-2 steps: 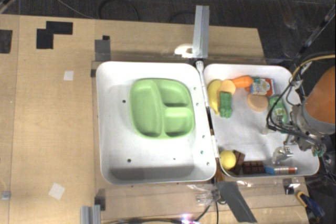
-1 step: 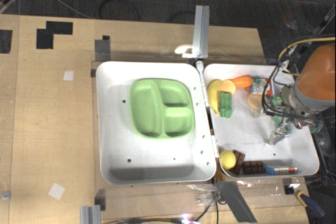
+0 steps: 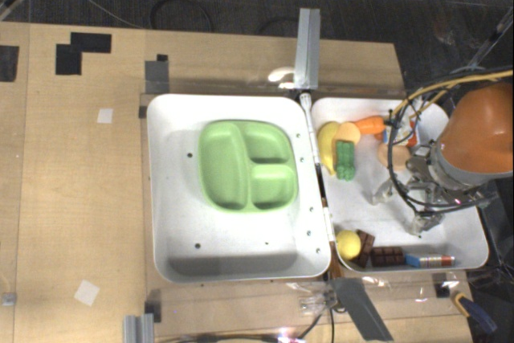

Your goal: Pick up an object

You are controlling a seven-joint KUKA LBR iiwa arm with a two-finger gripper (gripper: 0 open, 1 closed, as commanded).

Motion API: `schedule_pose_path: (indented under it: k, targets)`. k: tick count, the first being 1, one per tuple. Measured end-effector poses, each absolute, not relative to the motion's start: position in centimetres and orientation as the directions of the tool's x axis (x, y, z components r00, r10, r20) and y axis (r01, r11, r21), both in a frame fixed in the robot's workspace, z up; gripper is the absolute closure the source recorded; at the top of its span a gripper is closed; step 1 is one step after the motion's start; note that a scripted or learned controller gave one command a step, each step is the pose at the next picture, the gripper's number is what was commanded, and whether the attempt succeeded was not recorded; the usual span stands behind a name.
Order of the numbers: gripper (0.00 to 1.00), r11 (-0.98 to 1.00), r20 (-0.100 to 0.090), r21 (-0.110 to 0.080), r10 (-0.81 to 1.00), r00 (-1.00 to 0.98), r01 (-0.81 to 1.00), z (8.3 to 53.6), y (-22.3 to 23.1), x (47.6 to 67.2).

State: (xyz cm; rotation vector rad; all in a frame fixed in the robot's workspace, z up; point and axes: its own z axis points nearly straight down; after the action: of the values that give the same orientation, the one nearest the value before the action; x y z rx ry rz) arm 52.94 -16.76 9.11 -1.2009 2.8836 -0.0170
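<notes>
The right bin (image 3: pixel 474 249) holds several small items. A yellow banana (image 3: pixel 327 144), a green knobbly piece (image 3: pixel 345 160) and an orange carrot (image 3: pixel 370 125) lie at its far left. A yellow lemon (image 3: pixel 348 243), a brown chocolate bar (image 3: pixel 379 256) and a blue and red marker (image 3: pixel 430 260) lie along its near wall. My gripper (image 3: pixel 408 201) hangs over the bare middle of this bin, under the orange band (image 3: pixel 482 132). It is apart from all these items, and nothing shows in its grasp.
The left bin (image 3: pixel 169 253) carries a green divided plate (image 3: pixel 245 165). A metal post (image 3: pixel 307 52) stands at the far end of the wall between the bins. Yellow and black cables (image 3: pixel 434 92) loop around the wrist over the right bin's far corner.
</notes>
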Motion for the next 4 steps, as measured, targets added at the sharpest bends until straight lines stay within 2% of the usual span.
schedule_pose_path:
  k: [1, 2, 3, 4]
  targets:
    - [0.0, 0.754, -0.013, -0.011, -0.657, -0.754, -0.657, 9.0, -13.5, 60.0]
    - [0.0, 0.779, -0.013, -0.012, -0.627, -0.779, -0.627, 9.2, -11.5, 52.2]
    - [0.0, 0.828, -0.018, -0.017, -0.561, -0.827, -0.561, 9.2, -8.8, 50.7]
    - [0.0, 0.801, -0.019, -0.017, -0.598, -0.801, -0.598, 9.2, -8.9, 50.7]
